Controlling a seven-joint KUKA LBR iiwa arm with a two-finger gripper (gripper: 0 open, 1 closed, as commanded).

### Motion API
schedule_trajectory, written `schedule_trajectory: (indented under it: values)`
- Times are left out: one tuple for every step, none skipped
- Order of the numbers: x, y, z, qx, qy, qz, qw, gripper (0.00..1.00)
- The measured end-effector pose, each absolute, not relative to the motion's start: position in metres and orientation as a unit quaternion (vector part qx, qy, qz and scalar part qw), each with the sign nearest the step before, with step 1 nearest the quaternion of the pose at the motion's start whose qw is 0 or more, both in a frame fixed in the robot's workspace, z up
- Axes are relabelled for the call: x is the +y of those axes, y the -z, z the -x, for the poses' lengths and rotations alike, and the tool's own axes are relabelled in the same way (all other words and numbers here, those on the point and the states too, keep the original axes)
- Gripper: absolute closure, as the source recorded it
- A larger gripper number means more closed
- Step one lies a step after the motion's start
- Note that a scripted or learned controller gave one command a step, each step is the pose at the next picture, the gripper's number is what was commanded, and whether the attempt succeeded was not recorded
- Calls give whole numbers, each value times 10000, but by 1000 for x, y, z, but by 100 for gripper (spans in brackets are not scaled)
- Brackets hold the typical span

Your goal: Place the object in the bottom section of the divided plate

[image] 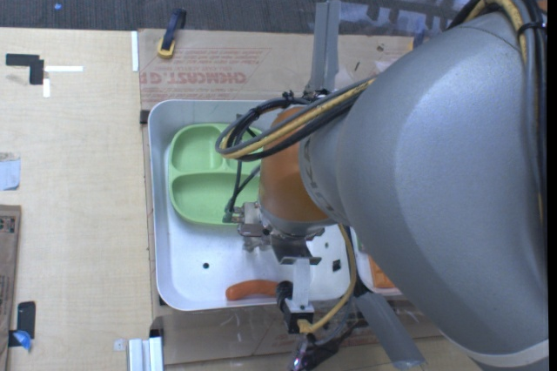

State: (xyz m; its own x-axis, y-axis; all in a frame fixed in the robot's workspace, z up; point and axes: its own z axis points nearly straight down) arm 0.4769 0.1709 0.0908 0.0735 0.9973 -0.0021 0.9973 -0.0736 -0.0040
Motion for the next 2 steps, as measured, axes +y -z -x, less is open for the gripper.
schedule_trajectory:
  values:
    - [51,-191,-574,-6112,-20,7915,-4,100]
    - [-42,-191,-581,-5949,-23,8038,1,100]
